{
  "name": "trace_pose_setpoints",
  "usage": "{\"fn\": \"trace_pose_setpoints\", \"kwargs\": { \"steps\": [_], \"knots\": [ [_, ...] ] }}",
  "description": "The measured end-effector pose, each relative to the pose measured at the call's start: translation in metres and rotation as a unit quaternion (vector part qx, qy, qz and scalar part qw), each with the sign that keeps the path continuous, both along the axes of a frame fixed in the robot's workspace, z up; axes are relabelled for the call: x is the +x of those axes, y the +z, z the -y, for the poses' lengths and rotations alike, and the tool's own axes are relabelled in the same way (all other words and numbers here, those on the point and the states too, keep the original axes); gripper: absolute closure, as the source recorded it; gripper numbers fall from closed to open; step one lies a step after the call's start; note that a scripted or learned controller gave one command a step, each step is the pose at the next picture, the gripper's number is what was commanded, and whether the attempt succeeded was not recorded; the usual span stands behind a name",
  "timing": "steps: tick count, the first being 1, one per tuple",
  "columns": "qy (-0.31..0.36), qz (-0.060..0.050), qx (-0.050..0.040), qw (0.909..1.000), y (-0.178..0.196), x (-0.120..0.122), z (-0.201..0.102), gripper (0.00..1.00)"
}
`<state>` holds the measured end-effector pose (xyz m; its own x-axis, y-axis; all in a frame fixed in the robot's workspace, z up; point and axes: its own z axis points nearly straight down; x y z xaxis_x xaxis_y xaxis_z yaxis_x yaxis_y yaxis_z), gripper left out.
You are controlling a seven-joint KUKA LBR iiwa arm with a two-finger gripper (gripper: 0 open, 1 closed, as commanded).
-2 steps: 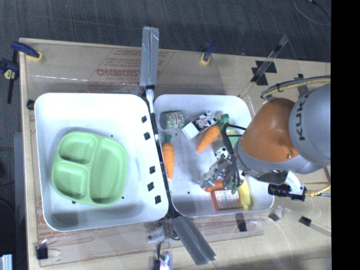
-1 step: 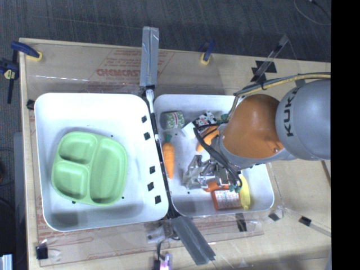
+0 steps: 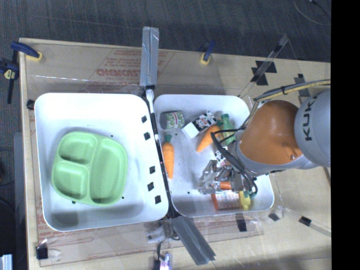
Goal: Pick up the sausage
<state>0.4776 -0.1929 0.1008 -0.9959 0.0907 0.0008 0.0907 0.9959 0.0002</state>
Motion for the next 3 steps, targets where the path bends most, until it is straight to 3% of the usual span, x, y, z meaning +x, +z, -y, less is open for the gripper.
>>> {"fn": "trace_pose_setpoints", "kwargs": {
  "steps": [1, 2, 3],
  "knots": [
    [-0.017, 0.001, -0.0001, 0.9998, -0.008, 0.022, -0.010, 1.00],
    [0.130, 0.002, -0.0011, 0.9915, 0.067, 0.001, 0.010, 1.00],
    [0.130, 0.002, -0.0009, 0.9915, 0.067, 0.000, 0.010, 0.00]
  ]
}}
